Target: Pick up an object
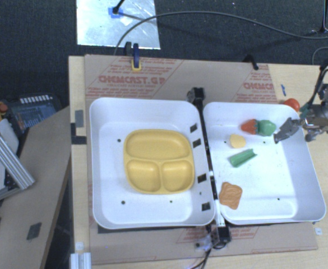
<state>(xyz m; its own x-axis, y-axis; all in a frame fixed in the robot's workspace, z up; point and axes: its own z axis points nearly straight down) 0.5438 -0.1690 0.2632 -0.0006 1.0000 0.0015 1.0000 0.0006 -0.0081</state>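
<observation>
The nearest candidate is the red-and-green toy (259, 126), lying in the right bin (304, 172) just left of the claw (284, 130) and apparently a little apart from its tips; it looks like light, stiff moulded plastic, rounded and probably slippery, so a hold across its narrow middle, where red meets green, seems the safest; a bite at either domed end would likely squeeze it out. Farther left and slightly nearer the camera lies a small yellow piece (238, 142), low and smooth, judged hard to pinch; below it a green wedge-shaped piece (242, 157) lies aslant, its long flat sides offering a good purchase; farthest from the claw, near the bin's front left corner, sits an orange-brown piece (230, 195), flat and irregular. The claw hangs over the bin's right edge, carrying nothing; whether it is released or clenched cannot be told. Beyond the divider, the left bin (105, 150) bears a yellow compartment tray (158, 160).
</observation>
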